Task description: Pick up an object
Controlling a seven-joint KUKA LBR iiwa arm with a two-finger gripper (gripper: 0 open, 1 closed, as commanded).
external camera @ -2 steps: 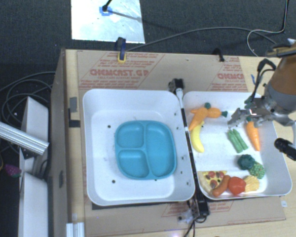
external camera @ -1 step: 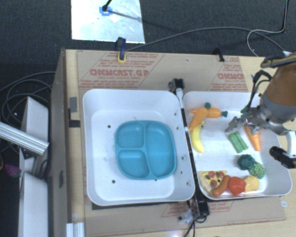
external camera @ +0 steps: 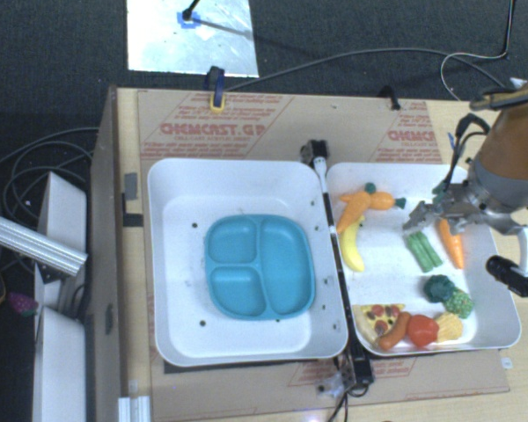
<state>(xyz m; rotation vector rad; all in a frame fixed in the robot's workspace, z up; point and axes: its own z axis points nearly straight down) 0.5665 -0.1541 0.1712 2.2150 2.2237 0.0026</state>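
My gripper point(external camera: 436, 215) hangs over the upper right part of the right bin point(external camera: 502, 328), reaching in from the right below the arm's orange band. Just beneath it lie a green stick-shaped toy point(external camera: 422, 250) and an orange carrot point(external camera: 454, 243). An orange toy vegetable with a green tip point(external camera: 368, 202) and a yellow banana point(external camera: 350, 246) lie at the bin's left side. Along the front are dark broccoli point(external camera: 438, 287), a pizza slice point(external camera: 383, 317), a sausage point(external camera: 396, 331) and a red tomato point(external camera: 422, 330). I see nothing held.
The left bin point(external camera: 180, 192) holds a blue divided plate point(external camera: 260, 266). A ridge point(external camera: 333, 253) separates the two bins. A black arm part point(external camera: 510, 275) sticks over the right bin's right edge. Cables run across the floor behind the bench.
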